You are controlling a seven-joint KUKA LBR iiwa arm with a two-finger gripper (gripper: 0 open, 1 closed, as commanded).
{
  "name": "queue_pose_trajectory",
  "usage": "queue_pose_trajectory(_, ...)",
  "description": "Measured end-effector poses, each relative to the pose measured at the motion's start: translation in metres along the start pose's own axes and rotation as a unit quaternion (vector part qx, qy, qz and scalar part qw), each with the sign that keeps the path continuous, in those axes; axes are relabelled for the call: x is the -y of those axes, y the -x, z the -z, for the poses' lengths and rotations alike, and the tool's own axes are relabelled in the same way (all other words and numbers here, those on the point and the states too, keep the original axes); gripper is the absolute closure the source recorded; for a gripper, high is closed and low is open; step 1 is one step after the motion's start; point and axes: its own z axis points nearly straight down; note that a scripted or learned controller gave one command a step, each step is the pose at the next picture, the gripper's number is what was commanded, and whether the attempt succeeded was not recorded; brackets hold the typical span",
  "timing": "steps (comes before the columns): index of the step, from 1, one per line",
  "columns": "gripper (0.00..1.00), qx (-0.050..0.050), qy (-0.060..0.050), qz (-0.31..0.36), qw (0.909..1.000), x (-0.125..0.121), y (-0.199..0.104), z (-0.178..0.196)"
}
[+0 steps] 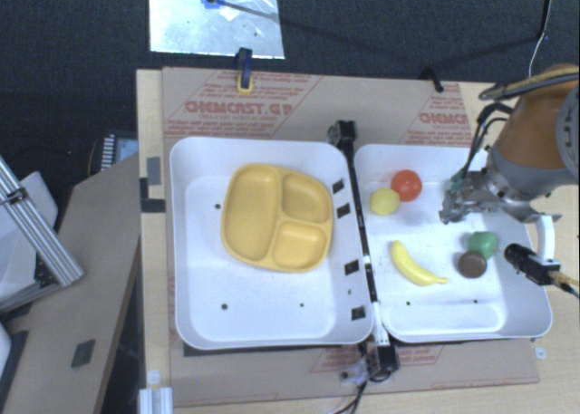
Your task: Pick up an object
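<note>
Red "CHEMCAST GP" lettering is printed on the brown board (299, 95) under the bins, readable at upper left and repeated at upper right, partly cut off there. Two white bins sit side by side: the left bin (195, 312) carries a yellow three-compartment plate (276, 216), tilted a bit in plan. The right bin (480, 317) has the loose items: a banana (415, 264) left of centre, long axis running diagonally from upper left to lower right, lower-right tip pointing toward the bin's near right corner; a yellow ball (384, 202) touching a red ball (406, 184) at the upper left; a green piece (482, 243) just above a brown round piece (471, 264) at the right, touching or nearly so. The gripper (456, 201) hangs over the right bin's upper right, right of the red ball and above-left of the green piece, nothing seen between its fingers; can't tell if they're spread or closed. A foil sheet (216, 3) with blue tape lies on the dark floor beyond the bench.
</note>
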Motion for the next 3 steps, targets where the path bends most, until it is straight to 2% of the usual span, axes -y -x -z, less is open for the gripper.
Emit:
queue_pose_trajectory(2, 1.00, 0.000, 0.001, 0.002, 1.0000, 0.007, 0.001, 0.092)
queue_pose_trajectory(3, 1.00, 0.000, 0.001, 0.002, 1.0000, 0.005, 0.001, 0.125)
